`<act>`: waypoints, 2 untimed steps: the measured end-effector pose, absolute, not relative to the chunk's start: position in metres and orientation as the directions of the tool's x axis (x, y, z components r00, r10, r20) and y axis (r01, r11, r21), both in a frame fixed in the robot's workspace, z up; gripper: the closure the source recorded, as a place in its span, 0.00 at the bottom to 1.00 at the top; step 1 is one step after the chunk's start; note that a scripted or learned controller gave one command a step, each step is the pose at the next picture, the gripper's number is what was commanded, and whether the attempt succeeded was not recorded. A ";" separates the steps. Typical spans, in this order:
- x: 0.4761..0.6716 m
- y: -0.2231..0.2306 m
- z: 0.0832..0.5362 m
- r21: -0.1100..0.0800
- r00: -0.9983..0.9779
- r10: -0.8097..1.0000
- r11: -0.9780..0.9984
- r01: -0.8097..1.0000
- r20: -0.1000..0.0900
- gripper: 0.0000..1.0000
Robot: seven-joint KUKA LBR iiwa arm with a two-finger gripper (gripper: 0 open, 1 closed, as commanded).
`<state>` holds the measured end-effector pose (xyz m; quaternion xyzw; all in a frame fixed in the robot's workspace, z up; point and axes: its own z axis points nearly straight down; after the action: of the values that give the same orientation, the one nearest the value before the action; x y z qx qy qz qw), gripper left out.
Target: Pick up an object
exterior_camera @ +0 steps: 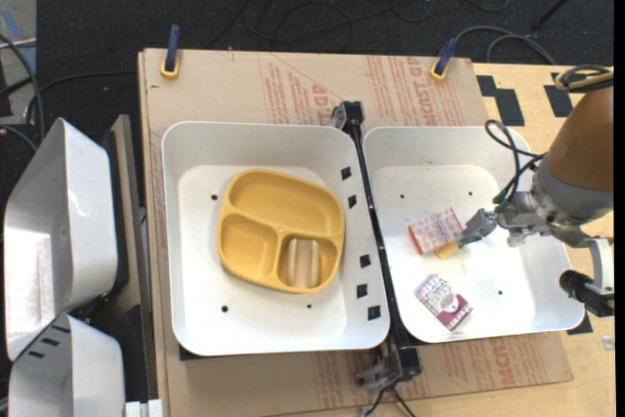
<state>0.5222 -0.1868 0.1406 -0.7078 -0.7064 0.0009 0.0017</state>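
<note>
Nearest the camera, a purple-and-white packet (443,300) is seen lying flat toward the front of the right bin (547,312), while the gripper (476,229) is poised behind it at a red-and-white packet (436,230) with a small yellow piece (446,250) just beside it; whether the jaws are apart or together cannot be told. The red-and-white packet is laid with its long axis slanting from front-left to back-right, one short end turned toward the gripper. From here the packet could be nudged aside or only clipped at its edge, since it lies flat and thin; left of the right bin, a yellow tray (280,229) is held in the left bin (190,239).
</note>
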 end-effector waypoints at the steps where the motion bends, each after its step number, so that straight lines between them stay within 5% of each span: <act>1: 0.523 -0.187 0.153 0.000 0.002 1.000 -0.002 1.000 0.000 1.00; 2: 0.523 -0.178 0.201 0.005 -0.004 1.000 0.004 1.000 -0.002 1.00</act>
<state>0.5229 -0.1783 0.2005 -0.7056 -0.7086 -0.0012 -0.0022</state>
